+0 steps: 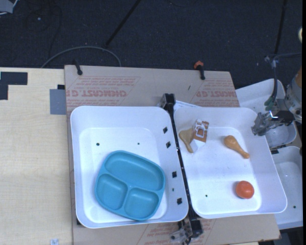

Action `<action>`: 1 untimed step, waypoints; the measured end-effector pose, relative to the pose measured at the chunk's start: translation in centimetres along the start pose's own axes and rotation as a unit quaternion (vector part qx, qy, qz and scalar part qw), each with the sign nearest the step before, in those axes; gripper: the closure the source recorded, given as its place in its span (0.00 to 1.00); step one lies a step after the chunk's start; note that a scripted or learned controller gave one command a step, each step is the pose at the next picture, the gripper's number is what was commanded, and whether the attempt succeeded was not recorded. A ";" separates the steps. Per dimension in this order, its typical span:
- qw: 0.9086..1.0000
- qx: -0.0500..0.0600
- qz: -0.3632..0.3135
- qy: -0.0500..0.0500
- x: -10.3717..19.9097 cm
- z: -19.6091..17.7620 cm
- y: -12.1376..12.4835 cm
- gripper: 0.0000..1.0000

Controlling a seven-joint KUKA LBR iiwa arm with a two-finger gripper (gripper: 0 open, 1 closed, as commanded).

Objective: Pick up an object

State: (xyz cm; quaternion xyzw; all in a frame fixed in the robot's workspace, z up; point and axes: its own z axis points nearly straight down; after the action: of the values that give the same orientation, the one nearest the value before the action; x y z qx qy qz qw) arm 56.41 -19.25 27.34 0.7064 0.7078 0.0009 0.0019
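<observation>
The right bin (268, 200) holds three small things. An orange-red ball (244, 189) lies near its front right corner. A tan drumstick-shaped piece (236, 146) rests right of centre. A small white and brown piece with a tan part beside it (195, 135) lies near the bin's back left. My gripper (265, 121) hangs at the right bin's right rim, above and to the right of the drumstick, with nothing seen in it.
The left bin (86, 131) carries a blue divided plate (129, 184) in its front half. A black divider (174, 152) runs between the bins. Cardboard (122, 88) lies under both. White trays (290, 177) sit just right of the right bin.
</observation>
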 end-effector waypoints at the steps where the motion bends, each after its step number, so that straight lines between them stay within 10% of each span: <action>1: 1.000 0.003 -0.001 0.001 4.2 0.4 1.2 1.00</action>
State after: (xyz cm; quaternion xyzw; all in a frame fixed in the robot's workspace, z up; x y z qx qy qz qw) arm 57.57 -15.09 26.91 0.7060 0.7082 -0.0003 -0.0008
